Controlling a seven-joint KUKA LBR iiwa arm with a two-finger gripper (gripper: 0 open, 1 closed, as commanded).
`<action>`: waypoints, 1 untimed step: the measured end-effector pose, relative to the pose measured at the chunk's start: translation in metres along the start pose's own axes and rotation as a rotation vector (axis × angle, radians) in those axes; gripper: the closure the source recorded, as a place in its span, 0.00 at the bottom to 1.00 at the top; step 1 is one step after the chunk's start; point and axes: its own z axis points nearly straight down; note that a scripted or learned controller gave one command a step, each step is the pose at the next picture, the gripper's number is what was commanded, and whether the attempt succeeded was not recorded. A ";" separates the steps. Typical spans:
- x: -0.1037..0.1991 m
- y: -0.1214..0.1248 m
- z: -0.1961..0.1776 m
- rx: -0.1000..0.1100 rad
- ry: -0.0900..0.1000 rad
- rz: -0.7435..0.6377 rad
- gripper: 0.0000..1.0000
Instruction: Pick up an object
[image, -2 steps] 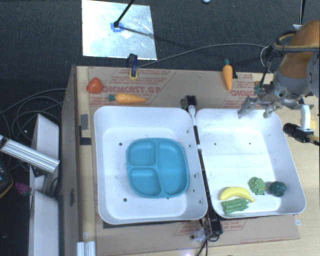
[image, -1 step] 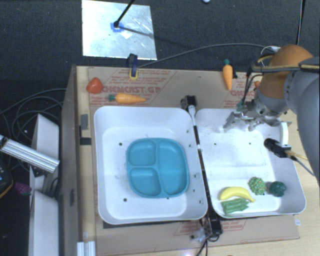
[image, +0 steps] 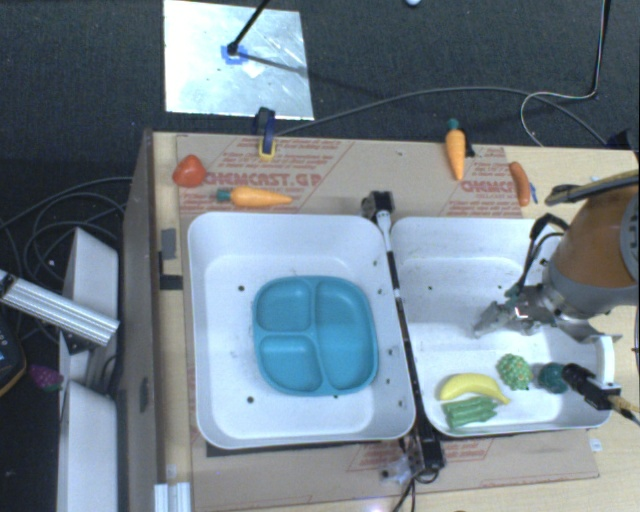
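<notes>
Looking down on the bench, you have two white bins side by side: the left bin (image: 215, 300) fills the middle of the frame and holds a blue divided plate (image: 315, 333), and the right bin (image: 450, 260) sits at centre right. A black divider strip (image: 395, 300) runs between them where their inner rims meet. In the right bin the whole upper and left floor is bare, so you have open room there; the objects crowd the lower edge, close to the near rim.

The arm (image: 590, 250) comes in from the right edge of the frame, its orange band over the bin's right wall, and the wrist slopes down and to the left. The gripper (image: 500, 318) hangs over the middle of the right bin's floor with its two metal fingers (image: 490, 320) slightly parted and nothing between them.

The yellow banana (image: 472, 387) lies at the lower middle of the right bin, its long axis running left to right with a slight curve. Just below it, touching or nearly so, the green bean pods (image: 468, 411) lie on the same left-right line. To their right sits a broccoli floret (image: 515, 371), and further right a dark teal object (image: 553, 377) near the bin's right rim. All sit below and right of the gripper, apart from it.
</notes>
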 end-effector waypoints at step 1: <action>-0.024 0.084 -0.094 -0.010 -0.002 -0.005 0.00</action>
